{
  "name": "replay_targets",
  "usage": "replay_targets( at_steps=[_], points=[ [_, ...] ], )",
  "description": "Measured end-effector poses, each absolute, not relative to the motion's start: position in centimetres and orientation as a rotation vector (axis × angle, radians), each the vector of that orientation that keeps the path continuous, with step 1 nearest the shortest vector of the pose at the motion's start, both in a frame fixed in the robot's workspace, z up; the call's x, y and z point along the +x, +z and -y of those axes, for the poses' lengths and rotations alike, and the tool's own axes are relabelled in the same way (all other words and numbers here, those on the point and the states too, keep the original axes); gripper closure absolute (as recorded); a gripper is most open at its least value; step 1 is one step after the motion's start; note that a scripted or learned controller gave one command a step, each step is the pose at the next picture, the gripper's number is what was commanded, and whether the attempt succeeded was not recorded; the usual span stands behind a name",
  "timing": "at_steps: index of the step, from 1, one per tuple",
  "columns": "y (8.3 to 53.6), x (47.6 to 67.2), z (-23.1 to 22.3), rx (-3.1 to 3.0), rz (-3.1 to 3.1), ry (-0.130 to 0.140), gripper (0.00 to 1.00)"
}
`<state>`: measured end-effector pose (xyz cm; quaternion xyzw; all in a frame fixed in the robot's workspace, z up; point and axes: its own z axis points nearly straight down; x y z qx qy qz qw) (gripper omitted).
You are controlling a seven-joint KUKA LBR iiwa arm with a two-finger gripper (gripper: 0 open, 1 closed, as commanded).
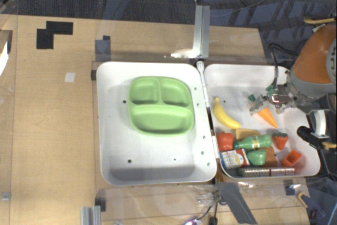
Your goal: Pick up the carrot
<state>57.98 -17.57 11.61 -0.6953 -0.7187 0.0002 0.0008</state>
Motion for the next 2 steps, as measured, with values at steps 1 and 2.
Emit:
replay_targets(
  at_steps=[1, 2],
  points=[
    [12.61, 58.21, 17.53, -2.184, 2.260, -0.003, 1.00],
    [12.61, 58.20, 17.53, -2.184, 2.260, -0.003, 0.00]
  ],
)
